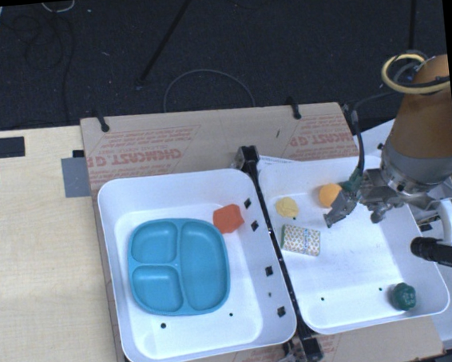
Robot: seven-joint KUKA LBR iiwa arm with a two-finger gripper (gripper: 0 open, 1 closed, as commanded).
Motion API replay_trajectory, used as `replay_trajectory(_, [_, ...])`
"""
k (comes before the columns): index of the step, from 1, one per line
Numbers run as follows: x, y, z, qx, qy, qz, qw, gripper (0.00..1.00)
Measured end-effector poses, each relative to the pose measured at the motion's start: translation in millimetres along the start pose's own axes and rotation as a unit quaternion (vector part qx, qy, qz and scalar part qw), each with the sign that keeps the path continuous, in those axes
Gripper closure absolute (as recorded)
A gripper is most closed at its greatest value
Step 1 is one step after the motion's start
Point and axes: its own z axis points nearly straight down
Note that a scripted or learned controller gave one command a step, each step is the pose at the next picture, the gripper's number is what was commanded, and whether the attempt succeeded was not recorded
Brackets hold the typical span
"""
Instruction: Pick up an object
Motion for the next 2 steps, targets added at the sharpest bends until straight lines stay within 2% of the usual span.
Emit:
replay_trajectory(1, [0, 2, -7, -0.006, -0.001, -0.001, 1.0000, 0.00])
replay_trajectory(2, [8, -3, 53, -0.003, 0.000, -0.001, 1.0000, 0.00])
